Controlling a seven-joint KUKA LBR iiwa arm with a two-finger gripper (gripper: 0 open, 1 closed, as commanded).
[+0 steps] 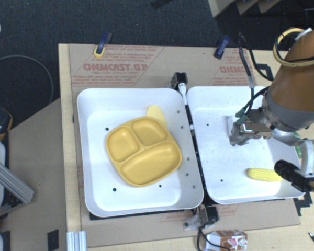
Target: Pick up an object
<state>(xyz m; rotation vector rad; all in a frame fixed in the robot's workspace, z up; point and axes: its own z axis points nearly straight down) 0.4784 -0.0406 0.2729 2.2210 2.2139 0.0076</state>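
Camera view: the gripper (239, 135) hangs over the middle of the right bin (220, 182); whether it is released or clenched cannot be told from this angle, and nothing is seen held in it. The nearest candidate, a yellow corn cob (264, 175), lies near the right bin's front edge, apart from the gripper. A yellow divided plate (143, 150) sits in the left bin (94, 140), with a small pale yellow piece (156, 111) at its far edge.

Risks, as judged: a straight descent would close on bare bin floor. The rounded cob may roll or squirt out of a pinch. The dark fitting beside the cob could obstruct approach.
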